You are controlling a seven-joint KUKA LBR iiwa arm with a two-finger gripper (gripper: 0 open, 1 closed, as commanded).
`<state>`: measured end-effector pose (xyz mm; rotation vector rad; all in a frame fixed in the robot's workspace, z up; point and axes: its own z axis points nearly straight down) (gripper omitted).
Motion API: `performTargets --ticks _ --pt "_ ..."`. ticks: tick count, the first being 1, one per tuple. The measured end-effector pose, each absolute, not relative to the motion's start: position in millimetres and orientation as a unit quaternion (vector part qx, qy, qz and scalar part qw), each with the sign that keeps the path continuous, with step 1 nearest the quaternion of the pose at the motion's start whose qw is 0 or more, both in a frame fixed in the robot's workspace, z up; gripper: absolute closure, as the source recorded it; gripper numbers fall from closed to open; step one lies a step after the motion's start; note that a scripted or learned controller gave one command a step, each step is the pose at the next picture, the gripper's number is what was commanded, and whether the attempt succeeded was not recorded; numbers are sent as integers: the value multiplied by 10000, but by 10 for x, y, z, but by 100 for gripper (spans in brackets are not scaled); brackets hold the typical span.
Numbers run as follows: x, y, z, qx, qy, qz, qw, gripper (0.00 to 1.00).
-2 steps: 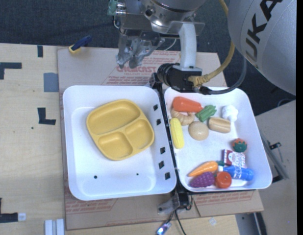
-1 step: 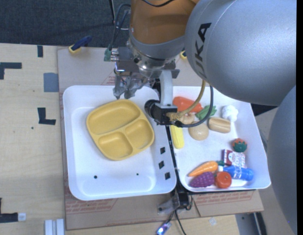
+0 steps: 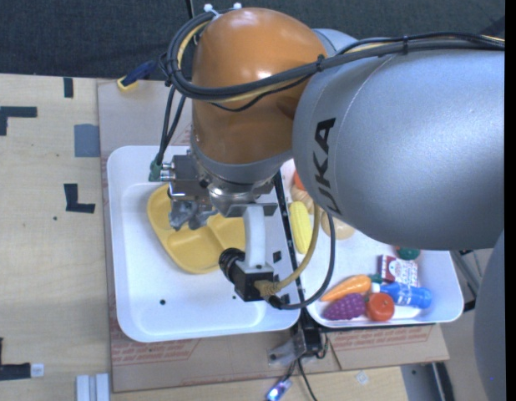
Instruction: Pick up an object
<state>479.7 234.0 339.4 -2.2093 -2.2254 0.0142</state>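
Note:
A yellow divided plate (image 3: 191, 245) lies in the left bin (image 3: 149, 307), toward its back and middle. My gripper (image 3: 189, 215) is low over the plate's upper part, at or just above its surface, and hides some of it. The big grey and orange arm covers the back of both bins.
The right bin (image 3: 448, 306) holds toy food at its front: an orange carrot (image 3: 348, 286), purple grapes (image 3: 345, 307), a red tomato (image 3: 380, 307), a blue bottle (image 3: 408, 295) and a red carton (image 3: 397, 269). A yellow corn cob (image 3: 300, 225) lies near the divide.

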Motion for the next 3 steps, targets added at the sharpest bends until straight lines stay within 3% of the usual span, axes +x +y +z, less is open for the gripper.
performTargets --ticks 1,2,3 --pt "5169 2332 5322 -7060 -7081 -87 -34 100" --pt "4819 1536 4660 -7090 -7052 39 18 100" --pt "4830 863 4052 -7094 -7048 40 16 100"
